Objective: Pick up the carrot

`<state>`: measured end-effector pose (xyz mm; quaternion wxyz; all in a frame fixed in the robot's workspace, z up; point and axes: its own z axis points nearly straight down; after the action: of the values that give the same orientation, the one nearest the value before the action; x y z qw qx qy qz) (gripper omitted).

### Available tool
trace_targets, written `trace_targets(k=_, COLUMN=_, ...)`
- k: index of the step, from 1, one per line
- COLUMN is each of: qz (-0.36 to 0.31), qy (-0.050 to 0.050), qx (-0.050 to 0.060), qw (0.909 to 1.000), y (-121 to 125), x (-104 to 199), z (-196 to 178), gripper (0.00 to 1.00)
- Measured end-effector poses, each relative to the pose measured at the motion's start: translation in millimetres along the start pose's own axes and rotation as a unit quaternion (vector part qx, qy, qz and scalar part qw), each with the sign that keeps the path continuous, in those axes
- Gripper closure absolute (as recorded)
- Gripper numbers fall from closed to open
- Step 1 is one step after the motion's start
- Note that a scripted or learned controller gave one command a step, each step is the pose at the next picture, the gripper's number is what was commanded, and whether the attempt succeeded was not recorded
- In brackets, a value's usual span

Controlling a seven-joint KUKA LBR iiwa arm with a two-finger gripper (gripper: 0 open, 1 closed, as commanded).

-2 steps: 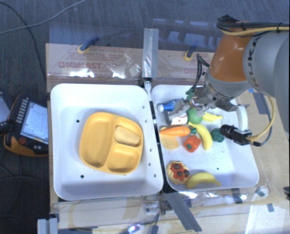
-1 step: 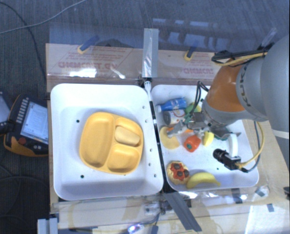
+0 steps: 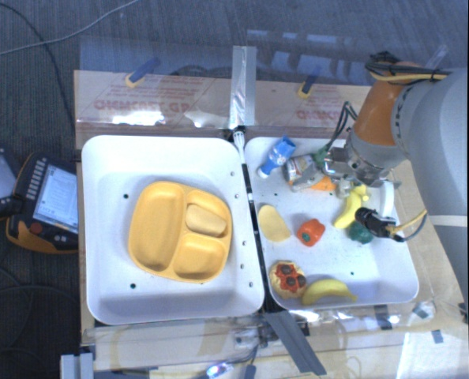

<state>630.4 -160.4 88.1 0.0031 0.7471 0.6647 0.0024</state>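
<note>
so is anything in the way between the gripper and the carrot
Nothing visible stands between them. The gripper is down in the right bin with the carrot right beside it, partly tucked under the wrist. A small can lies close on the carrot's other side, and a yellow toy sits just below.

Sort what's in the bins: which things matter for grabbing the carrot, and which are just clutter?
Job:
carrot
gripper
right bin

Lying about:
yellow tray
blue bottle
red pepper
banana
pizza slice

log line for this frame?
grey arm's gripper low in right white bin | over small orange carrot | grasp unconfirmed
</note>
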Motion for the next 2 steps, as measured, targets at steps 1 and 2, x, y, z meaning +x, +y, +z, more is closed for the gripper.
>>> trace_targets(k=1, qz=-0.002, qy=-0.002, qx=0.0, qw=1.0, y=0.9, x=-0.3, z=-9.3, gripper=1.0)
trace_targets(k=2, qz=-0.001, qy=-0.003, qx=0.0, qw=1.0, y=0.8, x=-0.6, z=-9.2, gripper=0.0)
